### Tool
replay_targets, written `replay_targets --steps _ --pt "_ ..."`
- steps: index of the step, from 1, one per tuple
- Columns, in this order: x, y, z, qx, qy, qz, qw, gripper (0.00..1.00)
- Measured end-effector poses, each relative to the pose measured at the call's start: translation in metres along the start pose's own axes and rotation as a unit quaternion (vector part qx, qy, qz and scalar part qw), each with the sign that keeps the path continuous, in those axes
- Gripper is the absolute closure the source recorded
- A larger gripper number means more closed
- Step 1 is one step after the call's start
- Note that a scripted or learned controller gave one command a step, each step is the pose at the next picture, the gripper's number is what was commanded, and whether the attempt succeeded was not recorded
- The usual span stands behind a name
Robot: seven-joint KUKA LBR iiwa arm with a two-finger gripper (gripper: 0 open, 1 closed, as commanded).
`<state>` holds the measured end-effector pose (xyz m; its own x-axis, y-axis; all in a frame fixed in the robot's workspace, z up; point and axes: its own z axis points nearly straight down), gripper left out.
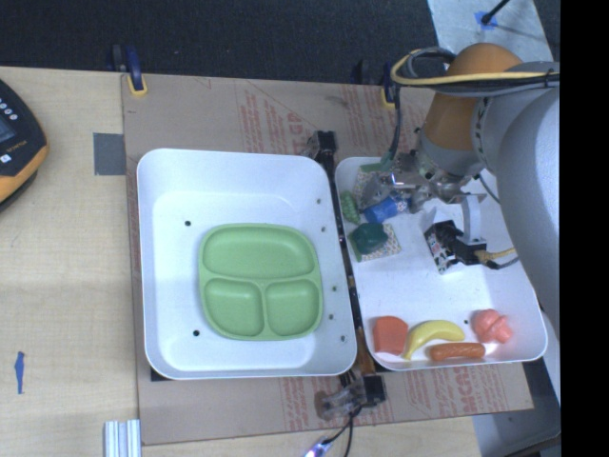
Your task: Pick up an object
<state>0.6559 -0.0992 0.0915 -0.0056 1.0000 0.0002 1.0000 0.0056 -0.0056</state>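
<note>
At the near edge of the right bin lies a row of small toy foods. From left to right there is an orange-red piece, a yellow banana, and a reddish sausage that touches the banana on its near side. At the right end is a pink piece.

The left bin stands just beside the right one and holds a light green plate with three compartments, lying flat in the middle.

Farther in the right bin, close to its left wall, a dark green piece rests on a pale speckled base. Just behind it is a blue block, with a small green piece at its left.

The gripper hangs over the far end of the right bin, just beside the blue block. The arm comes in from the right, with its orange band above. I cannot tell from here if the jaws are spread or pressed together, or if they pinch anything.
</note>
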Motion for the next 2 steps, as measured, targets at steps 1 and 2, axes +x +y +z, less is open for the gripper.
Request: replay_targets --steps 1,2 --pt "-0.001 -0.001 -0.01 0.003 -0.001 -0.002 1.0 1.0" --pt "0.049 -0.059 -0.101 -0.001 0.0 0.0 1.0 1.0"
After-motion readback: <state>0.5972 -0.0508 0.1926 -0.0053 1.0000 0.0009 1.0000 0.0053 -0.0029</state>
